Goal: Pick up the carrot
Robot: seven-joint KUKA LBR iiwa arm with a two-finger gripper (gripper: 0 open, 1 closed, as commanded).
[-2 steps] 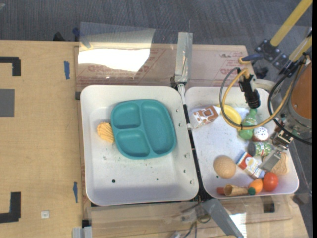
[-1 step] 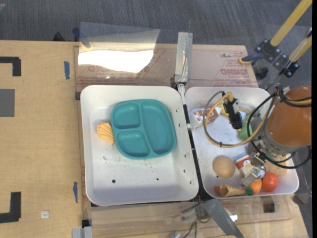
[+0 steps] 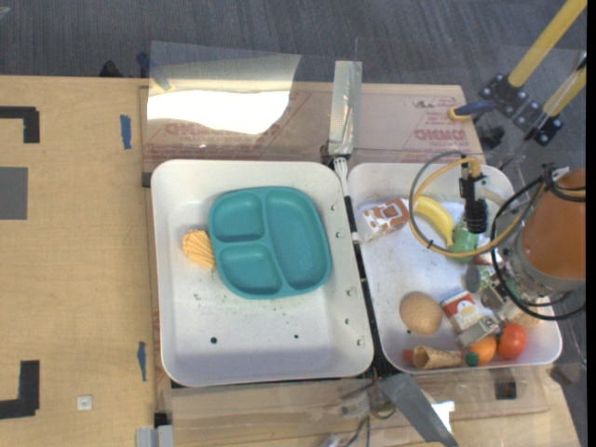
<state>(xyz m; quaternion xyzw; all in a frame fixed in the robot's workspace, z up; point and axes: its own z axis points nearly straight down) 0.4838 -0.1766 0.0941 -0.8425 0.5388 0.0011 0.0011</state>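
While the carrot [image 3: 481, 349] is lying on the floor of the right bin [image 3: 391, 287], the pick is not yet looking done: the small orange piece with its green tip is sitting at about five o'clock in that bin, close to the near rim, and nothing in the view is showing it lifted or gripped. It is crowding against its neighbours, with a red tomato [image 3: 513, 341] touching or just beside it at three o'clock, an ice-cream cone [image 3: 435, 356] lying near it at nine o'clock, and a small red-and-white carton [image 3: 463, 310] standing just beyond it at eleven o'clock. The gripper [image 3: 495, 294] is hanging below the orange-banded wrist at about one o'clock from the carrot, near it but apart from it, and tangled cabling is hiding it enough that I cannot tell how wide it is standing or whether it is holding anything. Farther off, a tan egg [image 3: 421, 313] is resting at the bin's centre, a banana [image 3: 431, 218] is curving at twelve o'clock, and a teal divided plate [image 3: 270, 240] is sitting in the left bin. By my judgement the approach is mostly made, while the final descent, the closing on the carrot and the lift are all remaining; the tight cluster is making a clean grasp look doubtful.
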